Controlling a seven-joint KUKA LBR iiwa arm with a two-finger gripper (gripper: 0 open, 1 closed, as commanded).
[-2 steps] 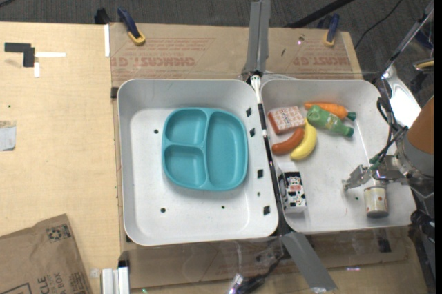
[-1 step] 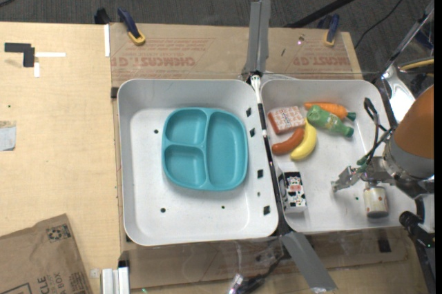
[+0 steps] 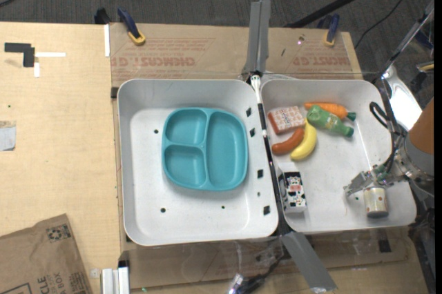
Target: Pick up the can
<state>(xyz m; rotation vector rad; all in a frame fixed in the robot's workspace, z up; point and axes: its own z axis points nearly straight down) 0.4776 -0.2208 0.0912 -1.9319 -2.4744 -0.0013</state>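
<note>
A small silvery can (image 3: 375,203) lies in the right bin (image 3: 331,217) near its front right corner. My gripper (image 3: 367,183) hangs just above and slightly left of the can, at the end of the arm that reaches in from the right edge. Its metal tip sits close over the can's top, and I cannot make out whether it touches the can.
The right bin also holds a red packet (image 3: 285,119), a carrot (image 3: 328,108), a green bottle (image 3: 330,121), a banana (image 3: 305,142), a red sausage (image 3: 285,143) and a black-and-white carton (image 3: 293,190). A teal divided plate (image 3: 206,148) lies in the left bin (image 3: 138,168).
</note>
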